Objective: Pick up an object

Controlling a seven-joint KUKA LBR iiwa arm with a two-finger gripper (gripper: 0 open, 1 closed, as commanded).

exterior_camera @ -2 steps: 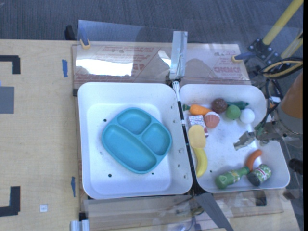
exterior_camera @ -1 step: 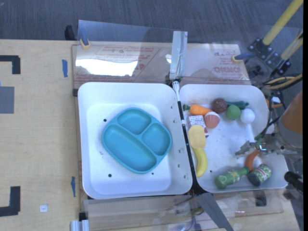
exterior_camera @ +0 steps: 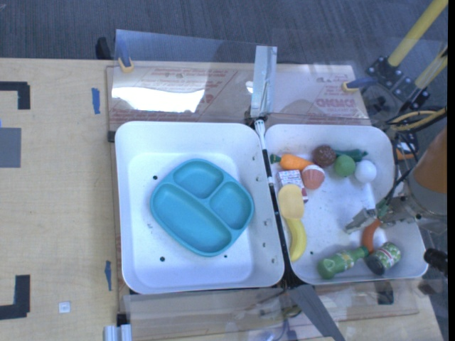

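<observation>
While a blue three-compartment plastic plate sits alone in the left white bin, toy food crowds the right white bin; the two-finger gripper, fingers parted, hovers just above an orange toy carrot near the right rim.

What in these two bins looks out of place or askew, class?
Nothing looks spilled or broken. The blue plate sits at a slant in the left bin. In the right bin, a banana and two bottles lie on their sides.
</observation>
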